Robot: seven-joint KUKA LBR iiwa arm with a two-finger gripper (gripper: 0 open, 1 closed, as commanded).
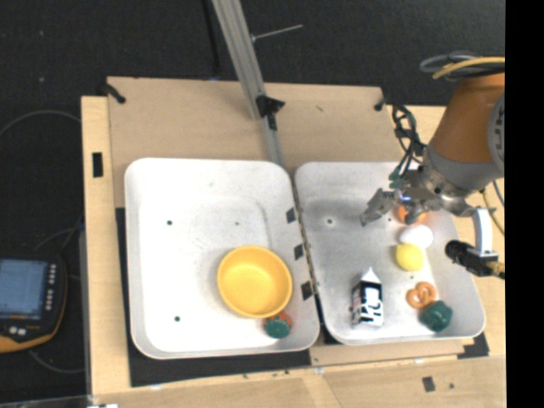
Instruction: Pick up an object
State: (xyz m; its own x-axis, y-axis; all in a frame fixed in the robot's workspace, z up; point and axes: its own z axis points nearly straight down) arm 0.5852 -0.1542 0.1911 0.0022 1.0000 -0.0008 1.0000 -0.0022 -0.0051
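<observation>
On your counter (pixel 102 228), a handheld pendant (pixel 30 300) lies off its 9 o'clock edge. The left bin (pixel 170 202) carries a yellow bowl (pixel 254 280) toward its 5 o'clock corner, with a small green-and-orange piece (pixel 278 325) touching the bowl's 5 o'clock rim. In the right bin (pixel 340 202), a black-and-white carton (pixel 368 303) stands near 6 o'clock; a pretzel-shaped toy (pixel 421 295) and a green object (pixel 438 316) sit together toward 5 o'clock. A yellow lemon (pixel 409 257) rests at 3 o'clock, a white ball (pixel 416 236) just above it. The claw (pixel 393 204) hangs over the white ball with its fingers spread apart, grasping nothing you can see.
</observation>
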